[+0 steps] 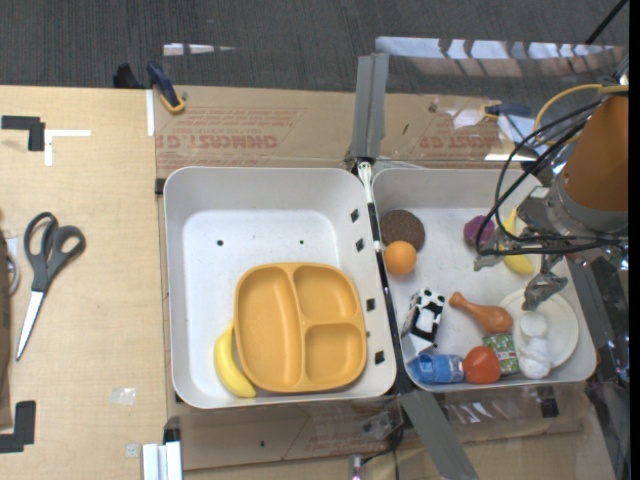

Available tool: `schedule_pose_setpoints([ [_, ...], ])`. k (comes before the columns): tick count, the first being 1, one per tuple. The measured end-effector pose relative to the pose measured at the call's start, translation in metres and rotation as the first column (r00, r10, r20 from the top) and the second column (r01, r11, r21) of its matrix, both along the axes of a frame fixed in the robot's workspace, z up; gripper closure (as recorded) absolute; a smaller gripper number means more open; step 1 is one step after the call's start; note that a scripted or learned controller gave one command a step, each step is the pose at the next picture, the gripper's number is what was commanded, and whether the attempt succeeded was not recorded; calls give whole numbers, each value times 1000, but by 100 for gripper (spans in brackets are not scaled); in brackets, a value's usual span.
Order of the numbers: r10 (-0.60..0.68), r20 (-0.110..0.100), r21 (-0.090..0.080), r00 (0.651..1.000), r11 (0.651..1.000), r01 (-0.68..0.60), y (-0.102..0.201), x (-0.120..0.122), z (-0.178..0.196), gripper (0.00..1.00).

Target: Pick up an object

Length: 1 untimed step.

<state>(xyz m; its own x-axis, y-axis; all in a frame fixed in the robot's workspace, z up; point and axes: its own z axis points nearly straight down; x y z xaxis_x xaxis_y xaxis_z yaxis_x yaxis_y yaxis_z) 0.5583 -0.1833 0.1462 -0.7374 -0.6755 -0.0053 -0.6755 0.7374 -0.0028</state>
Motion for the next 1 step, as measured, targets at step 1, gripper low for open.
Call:
schedule_pose_setpoints([
  [1,-5,4,0,1000,1000,5,24,-43,-51,0],
])
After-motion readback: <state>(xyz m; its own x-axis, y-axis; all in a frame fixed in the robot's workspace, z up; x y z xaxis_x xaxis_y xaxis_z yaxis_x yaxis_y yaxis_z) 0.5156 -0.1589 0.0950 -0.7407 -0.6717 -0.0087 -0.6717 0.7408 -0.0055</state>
